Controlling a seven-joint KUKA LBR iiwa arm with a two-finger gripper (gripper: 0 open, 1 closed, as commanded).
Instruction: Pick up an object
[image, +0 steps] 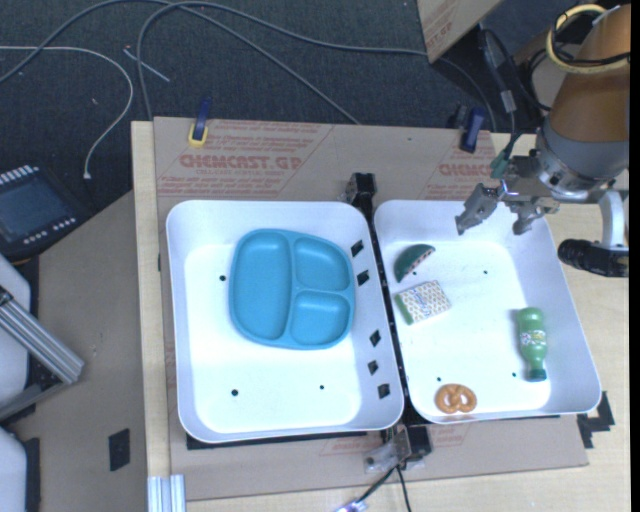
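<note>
- Four small objects lie in the right bin (572, 322), any of which could be the one to pick up: a green wedge-shaped piece (412, 261) near the bin's upper left, a patterned square packet (423, 301) just below it, a green bottle (531, 342) lying on its side towards the right wall, and a pretzel (455, 399) near the front edge.
- The wedge and the packet sit close together but apart; the bottle and the pretzel are each well apart from the others.
- The tool (497, 209) hangs over the upper edge of the right bin, above and to the right of the wedge, with its two fingers spread apart and nothing between them.
- It touches none of the four objects.
- Above it the arm (590, 100) comes in from the right, its orange band showing over the grey wrist.
- The left bin (200, 380) lies just beside the right one, and it holds a blue divided plate (292, 288) with three compartments, lying flat near the bin's middle.
- Both bins rest on a cardboard sheet (250, 150) printed with red lettering, which covers the worktop (620, 440).
- Two blue clamps (201, 124) grip the sheet's far edge, one at the left and one at the right.
- Loose cables (110, 55) trail over the dark floor beyond the worktop.
</note>
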